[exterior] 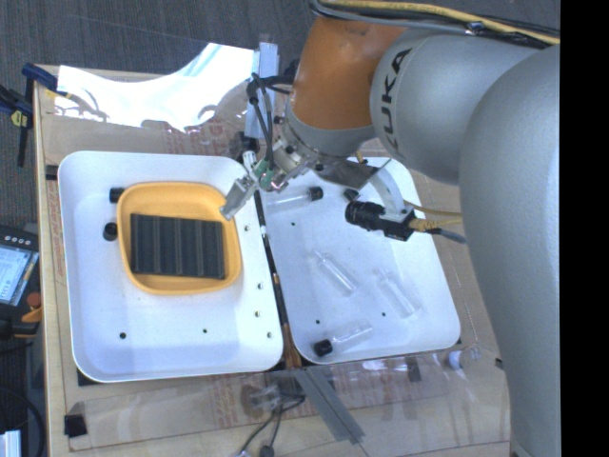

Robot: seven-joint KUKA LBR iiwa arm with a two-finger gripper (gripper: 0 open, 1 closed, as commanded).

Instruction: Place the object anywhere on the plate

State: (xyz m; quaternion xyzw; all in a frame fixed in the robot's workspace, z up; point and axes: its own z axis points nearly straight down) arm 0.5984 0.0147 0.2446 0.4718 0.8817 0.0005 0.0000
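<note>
A wooden bench (171,403) is being seen from above, and two shallow white bins are being carried on it side by side. The left bin (95,336) is being occupied by a yellow plate (143,203) of rounded rectangular shape, and the middle of that plate is being covered by a dark ribbed insert (181,246). The right bin (428,327) is being kept just to the right of the plate, with the two bin walls meeting between them.

The grey arm (476,93), with its orange band (343,65), is being reached in from the right of the plate. The gripper (238,198) is being held low at the plate's upper right corner, over the rim. Whether it is apart or together cannot be told, and nothing can be made out as being gripped in it.

The objects, clear tubes, are all being held in the right bin, well clear of the plate. One black-capped tube (300,196) is lying just right of the gripper. A second tube (333,272) is lying to the right of the plate's lower edge, and a third tube (395,293) is lying farther right. A fourth tube (344,337), black-capped, is resting lower right of the plate. A black connector (376,217) with a cable is being hung over that bin.
</note>
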